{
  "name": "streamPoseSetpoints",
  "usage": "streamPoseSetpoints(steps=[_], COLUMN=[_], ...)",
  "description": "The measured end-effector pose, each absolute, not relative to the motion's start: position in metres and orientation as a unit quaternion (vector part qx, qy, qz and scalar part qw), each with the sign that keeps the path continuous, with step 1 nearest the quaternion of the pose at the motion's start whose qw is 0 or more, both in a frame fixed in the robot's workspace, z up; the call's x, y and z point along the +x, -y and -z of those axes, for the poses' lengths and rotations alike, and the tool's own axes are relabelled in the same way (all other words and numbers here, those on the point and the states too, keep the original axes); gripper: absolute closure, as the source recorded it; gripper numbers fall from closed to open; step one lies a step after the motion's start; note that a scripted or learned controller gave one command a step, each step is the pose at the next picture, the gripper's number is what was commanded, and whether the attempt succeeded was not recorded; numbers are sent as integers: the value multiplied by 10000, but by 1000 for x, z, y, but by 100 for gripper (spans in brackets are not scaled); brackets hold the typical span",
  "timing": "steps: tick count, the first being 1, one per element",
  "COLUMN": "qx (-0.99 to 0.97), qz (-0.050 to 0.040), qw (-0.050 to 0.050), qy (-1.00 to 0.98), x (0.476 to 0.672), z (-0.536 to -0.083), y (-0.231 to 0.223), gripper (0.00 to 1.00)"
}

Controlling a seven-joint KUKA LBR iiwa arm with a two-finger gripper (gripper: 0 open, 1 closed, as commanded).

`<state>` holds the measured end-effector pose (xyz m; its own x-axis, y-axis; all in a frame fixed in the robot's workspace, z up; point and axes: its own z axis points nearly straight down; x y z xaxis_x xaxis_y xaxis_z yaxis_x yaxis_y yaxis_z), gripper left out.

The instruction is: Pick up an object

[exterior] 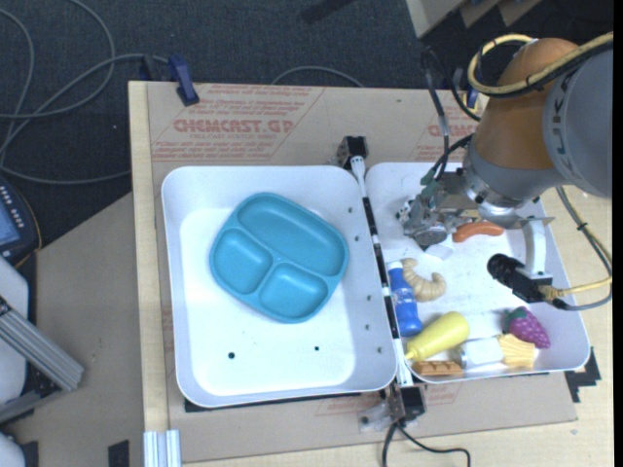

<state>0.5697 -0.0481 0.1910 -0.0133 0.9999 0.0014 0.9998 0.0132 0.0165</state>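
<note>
Right now the grey two-finger gripper sits low over the upper part of the right-hand shallow white bin, at the end of the grey arm with its orange band. From this slanted view I cannot tell whether the jaws are spread or pressed together, and nothing can be seen between them, so no object counts as held.

Any of the toys in that bin could serve. A small orange carrot-like piece lies just beside the gripper, partly under the wrist. Below it are a pale tan croissant-shaped toy, a blue oblong block against the bin's left wall, a yellow plastic corn-like cone, a purple bunch of toy grapes and a pale yellow wedge. The left-hand white bin carries only a blue three-compartment plastic plate.

To do the step well, I would pick the nearest free-standing piece, probably the orange one, centre the gripper over its narrow width, and descend straight. Crowded items near the bottom rim look riskier, since neighbours may block a clean close
</note>
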Motion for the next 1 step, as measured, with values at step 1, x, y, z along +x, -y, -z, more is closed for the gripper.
streamPoseSetpoints(steps=[1], qx=[7052], qz=[-17], qw=[10], qy=[-7090], x=[543], z=[-228], y=[2], gripper=[100])
